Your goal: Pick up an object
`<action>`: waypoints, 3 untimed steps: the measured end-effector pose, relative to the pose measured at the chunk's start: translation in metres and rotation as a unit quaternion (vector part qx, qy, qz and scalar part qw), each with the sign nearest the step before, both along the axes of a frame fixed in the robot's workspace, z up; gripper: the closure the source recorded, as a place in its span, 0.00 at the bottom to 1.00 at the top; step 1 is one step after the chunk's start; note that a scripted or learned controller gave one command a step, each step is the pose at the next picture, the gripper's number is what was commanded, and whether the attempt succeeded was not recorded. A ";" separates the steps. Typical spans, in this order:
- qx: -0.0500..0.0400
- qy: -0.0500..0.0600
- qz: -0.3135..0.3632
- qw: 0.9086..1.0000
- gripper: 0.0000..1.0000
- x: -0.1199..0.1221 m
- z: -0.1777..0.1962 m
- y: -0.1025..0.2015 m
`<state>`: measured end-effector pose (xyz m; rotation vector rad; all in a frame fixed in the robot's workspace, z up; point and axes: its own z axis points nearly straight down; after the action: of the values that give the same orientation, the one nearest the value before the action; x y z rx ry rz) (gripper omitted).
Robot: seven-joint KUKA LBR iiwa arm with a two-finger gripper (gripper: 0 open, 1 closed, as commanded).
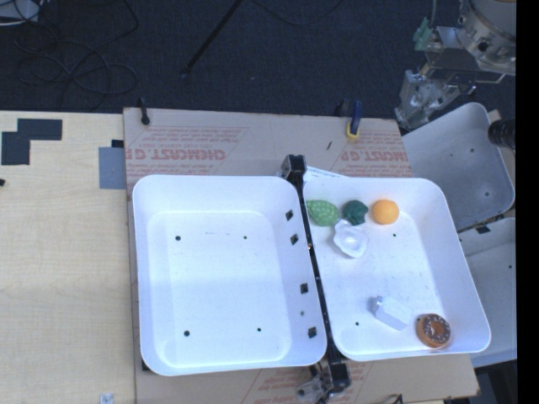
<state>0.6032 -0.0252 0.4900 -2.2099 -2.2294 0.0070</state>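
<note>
We count five things in the right bin (472,305): near its front corner one doughnut (434,331) and one grey block (388,314); toward the back one white shell (350,240), two green lumps (321,212), one orange ball (385,212). Cardboard (253,146) underlies both bins. Beyond, above the dark floor, hangs the gripper (421,91); we cannot tell its jaws' state.

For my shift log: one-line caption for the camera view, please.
Gripper raised beyond the right bin, which holds an orange ball, green pieces, a white shell-like piece and a doughnut.

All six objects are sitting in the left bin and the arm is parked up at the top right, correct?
Not quite: the camera view shows the objects, such as the orange ball and the donut, in the right bin. The arm is at top right.
</note>
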 end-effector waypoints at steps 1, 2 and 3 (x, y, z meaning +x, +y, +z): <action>0.000 0.002 -0.008 1.000 1.00 -0.073 -0.052 -0.063; 0.001 0.003 -0.007 1.000 1.00 -0.120 -0.120 -0.106; 0.001 -0.001 -0.005 1.000 0.00 -0.118 -0.117 -0.104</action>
<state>0.4856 -0.1291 0.3730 -2.2213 -2.2187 0.0031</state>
